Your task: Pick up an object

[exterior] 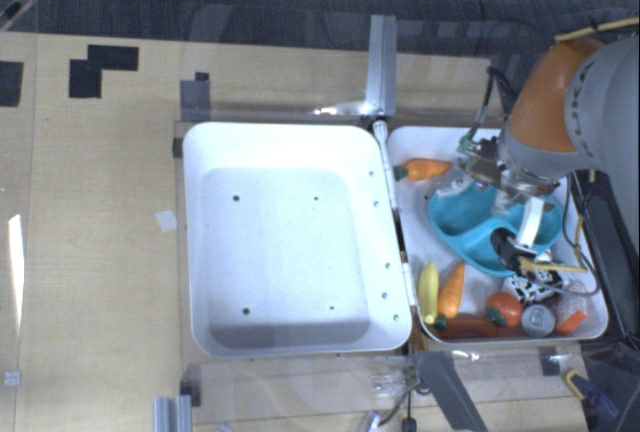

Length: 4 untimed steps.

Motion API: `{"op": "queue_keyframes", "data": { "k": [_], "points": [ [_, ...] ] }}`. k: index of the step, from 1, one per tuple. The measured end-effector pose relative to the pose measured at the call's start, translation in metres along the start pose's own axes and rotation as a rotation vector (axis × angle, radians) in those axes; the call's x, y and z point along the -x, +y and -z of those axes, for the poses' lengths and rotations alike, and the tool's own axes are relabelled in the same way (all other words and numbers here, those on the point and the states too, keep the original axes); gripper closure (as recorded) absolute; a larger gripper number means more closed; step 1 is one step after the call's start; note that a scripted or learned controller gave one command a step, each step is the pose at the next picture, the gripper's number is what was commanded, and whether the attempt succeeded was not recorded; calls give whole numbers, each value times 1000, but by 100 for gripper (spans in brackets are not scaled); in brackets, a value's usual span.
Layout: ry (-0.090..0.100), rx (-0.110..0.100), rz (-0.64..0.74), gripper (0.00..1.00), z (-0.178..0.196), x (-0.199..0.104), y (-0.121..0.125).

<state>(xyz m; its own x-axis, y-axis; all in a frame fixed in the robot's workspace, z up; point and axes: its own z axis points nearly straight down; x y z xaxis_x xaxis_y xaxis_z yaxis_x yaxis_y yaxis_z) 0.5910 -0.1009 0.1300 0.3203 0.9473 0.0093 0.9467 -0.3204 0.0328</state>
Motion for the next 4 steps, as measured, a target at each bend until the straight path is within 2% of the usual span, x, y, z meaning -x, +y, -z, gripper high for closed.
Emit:
{"op": "queue_keyframes", "data": {
  "k": [1,2,3,4],
  "points": [
    [-6,-28,168,0,64,40,12],
    [-6,8,237,0,-2,60,-47],
    [-8,30,239,100,16,59,-41],
    [-2,-52,243,100,-5,56,11]
  ]
}}
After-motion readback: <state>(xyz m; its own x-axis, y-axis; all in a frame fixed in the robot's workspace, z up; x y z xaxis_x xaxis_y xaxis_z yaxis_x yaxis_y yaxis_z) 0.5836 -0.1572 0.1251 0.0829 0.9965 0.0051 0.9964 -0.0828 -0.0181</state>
